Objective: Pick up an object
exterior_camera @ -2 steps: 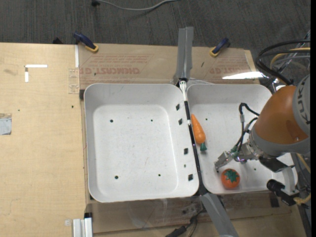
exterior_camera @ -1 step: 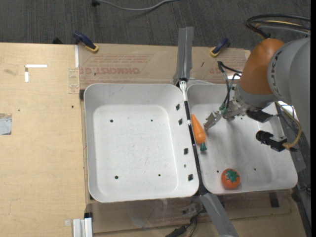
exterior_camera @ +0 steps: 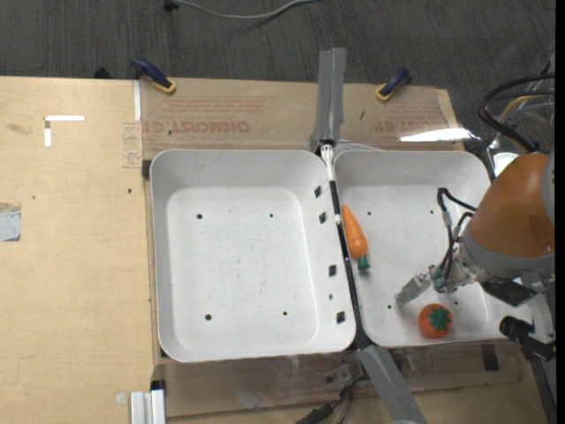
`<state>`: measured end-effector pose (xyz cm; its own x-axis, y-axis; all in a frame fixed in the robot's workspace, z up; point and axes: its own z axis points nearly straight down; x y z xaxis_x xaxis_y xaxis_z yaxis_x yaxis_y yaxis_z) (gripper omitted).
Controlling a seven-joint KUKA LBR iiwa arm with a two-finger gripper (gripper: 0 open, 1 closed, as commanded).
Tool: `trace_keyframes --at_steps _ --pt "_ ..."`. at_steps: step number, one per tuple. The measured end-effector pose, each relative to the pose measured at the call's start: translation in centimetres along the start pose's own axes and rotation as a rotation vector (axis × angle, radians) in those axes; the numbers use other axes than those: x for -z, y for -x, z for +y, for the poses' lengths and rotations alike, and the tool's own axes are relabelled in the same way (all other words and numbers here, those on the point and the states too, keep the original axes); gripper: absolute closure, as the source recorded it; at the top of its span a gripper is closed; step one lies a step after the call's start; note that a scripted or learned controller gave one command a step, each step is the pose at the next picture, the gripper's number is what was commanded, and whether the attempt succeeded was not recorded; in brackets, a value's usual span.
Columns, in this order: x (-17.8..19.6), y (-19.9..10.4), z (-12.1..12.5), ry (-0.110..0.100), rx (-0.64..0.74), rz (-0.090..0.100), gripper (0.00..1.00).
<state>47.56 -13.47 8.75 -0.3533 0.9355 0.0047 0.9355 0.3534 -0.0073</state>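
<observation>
Start from the gripper [exterior_camera: 422, 285]: it hangs low over the right bin [exterior_camera: 388, 179], near the front right corner, under the grey wrist and the orange band of the arm [exterior_camera: 519, 210]. One metal finger [exterior_camera: 410, 291] points out to the left and a little toward the front. You cannot tell from this view how wide the gripper stands, because the wrist covers most of it. Nothing is seen between its parts, so you should not count it as holding any object.

The nearest object is the toy tomato [exterior_camera: 435, 320], round, orange-red with a green top. It lies just beside the gripper, on the front side and a little to the right in the view, close to the front wall of the bin. It has no long axis, so in my judgement the approach angle matters little; only a short move toward the front wall is needed.

The toy carrot [exterior_camera: 354, 233] lies farther away, against the left wall of the same bin. Its long axis runs along that wall, with the green end toward the front. The left bin [exterior_camera: 177, 263] stands beside.
</observation>
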Motion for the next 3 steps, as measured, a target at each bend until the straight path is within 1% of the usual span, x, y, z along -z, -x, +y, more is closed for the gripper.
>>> trace_keyframes --at_steps 1,2,3 --pt "0.1 1.3 8.2 0.001 -0.147 -0.002 0.00" --pt "0.1 2.4 -0.9 0.001 -0.016 0.000 0.00" --pt "0.0 -2.2 0.9 0.002 0.372 0.000 0.00"
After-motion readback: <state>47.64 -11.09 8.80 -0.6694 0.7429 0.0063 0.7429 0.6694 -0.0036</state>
